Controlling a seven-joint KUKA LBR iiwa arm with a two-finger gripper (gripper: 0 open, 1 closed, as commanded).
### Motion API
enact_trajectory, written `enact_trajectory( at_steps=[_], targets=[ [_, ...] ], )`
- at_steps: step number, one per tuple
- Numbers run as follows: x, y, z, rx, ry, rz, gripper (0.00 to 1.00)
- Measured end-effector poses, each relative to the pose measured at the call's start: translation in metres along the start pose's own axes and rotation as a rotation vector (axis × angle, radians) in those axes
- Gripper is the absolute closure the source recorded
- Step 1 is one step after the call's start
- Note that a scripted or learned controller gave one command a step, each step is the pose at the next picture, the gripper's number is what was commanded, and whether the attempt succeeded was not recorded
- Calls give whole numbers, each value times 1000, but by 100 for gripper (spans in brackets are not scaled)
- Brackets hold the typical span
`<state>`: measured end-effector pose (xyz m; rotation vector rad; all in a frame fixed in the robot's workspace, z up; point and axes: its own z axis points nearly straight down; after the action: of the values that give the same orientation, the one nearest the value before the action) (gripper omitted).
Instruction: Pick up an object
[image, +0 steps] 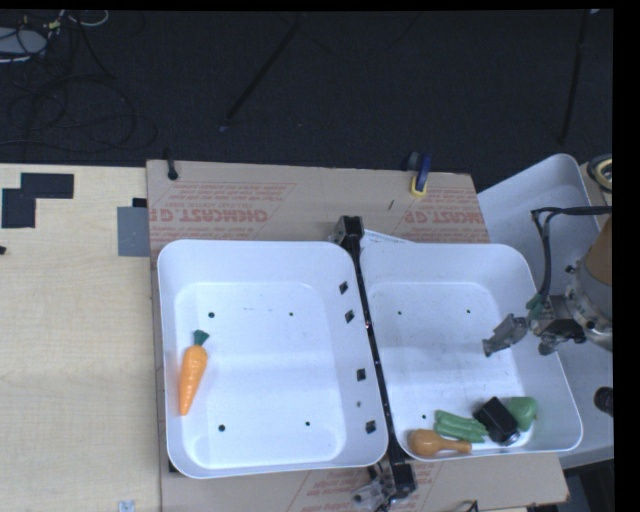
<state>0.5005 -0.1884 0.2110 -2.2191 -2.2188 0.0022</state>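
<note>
Progress: nothing lifted yet, as far as the view shows. Gripper (508, 335) sits low over the right bin (440, 270), toward its right wall, with the arm reaching in from the right. Whether the jaws are apart or together cannot be told at this angle; nothing is visible between them. Candidate objects lie in the bin's near right corner, clear of the gripper: a black block (497, 419) resting against a green vegetable (461, 426), and an orange-tan gourd (437, 443) just beside them. A toy carrot (192, 371) lies in the left bin (250, 270), by its left wall. Remaining: approach, closure on one item, lift.
</note>
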Motion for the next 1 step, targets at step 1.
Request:
enact_trajectory(
  at_steps=[1],
  targets=[
    [0, 63, -210, -22, -8, -4, 0]
  ],
)
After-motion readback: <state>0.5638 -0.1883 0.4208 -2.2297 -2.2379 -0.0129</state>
